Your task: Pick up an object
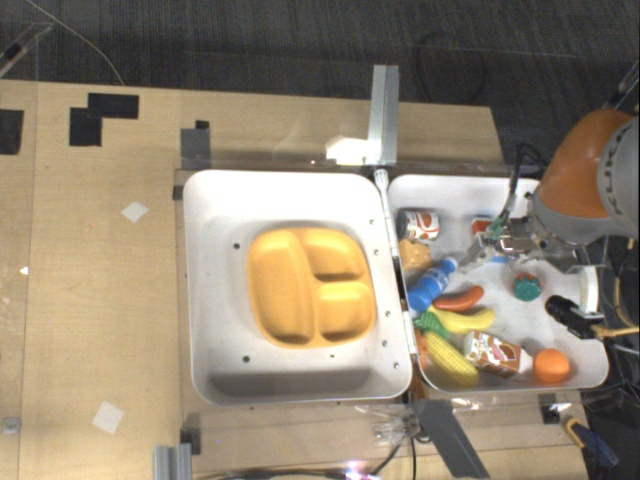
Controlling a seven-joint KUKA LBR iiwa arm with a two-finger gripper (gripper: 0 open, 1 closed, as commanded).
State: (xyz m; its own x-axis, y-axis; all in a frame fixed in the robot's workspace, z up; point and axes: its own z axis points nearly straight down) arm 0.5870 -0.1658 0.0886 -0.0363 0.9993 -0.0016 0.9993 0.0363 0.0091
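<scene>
A dark grey carpeted floor [250,18] runs along the far side of a light wooden bench [90,298], which fills most of the view. Black cut-out marks sit near the bench's far left corner. Two shallow white bins stand side by side on the bench, touching along a shared edge, with a metal post [385,113] rising at the far end of that edge.

The left bin [210,368] is the larger shape in view and holds a yellow divided tray [310,286] lying flat in its middle.

The right bin [590,368] holds a scatter of small toy foods. A red and white can [422,226] lies near its far left corner. Along its left edge are a blue bottle [430,282], a red pepper [460,298], a yellow banana [468,319] and a corn cob [448,360], packed close together. A small carton [496,352] lies near the near edge, with an orange [552,366] just beside it toward the near right corner. A teal ball [527,288] sits apart, near the middle.

The grey arm [595,183], with its orange band, reaches in over the right bin's far right corner. Its gripper [503,240] hangs over the far part of that bin; whether it is released or clenched cannot be told.
</scene>
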